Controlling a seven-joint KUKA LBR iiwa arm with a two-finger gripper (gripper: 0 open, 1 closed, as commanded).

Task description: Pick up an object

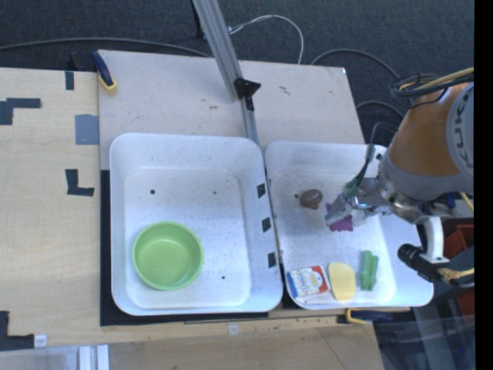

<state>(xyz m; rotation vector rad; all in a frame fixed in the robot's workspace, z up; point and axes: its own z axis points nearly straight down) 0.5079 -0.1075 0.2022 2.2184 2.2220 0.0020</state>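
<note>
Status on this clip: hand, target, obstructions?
Hand low in right bin, over purple object; grasp not confirmed. Brown object close beside. Green bowl in left bin, clear of the work.

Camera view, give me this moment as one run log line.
end effector: over right bin, at purple object | grasp: unclear | brown object: loose | green bowl: left bin
</note>
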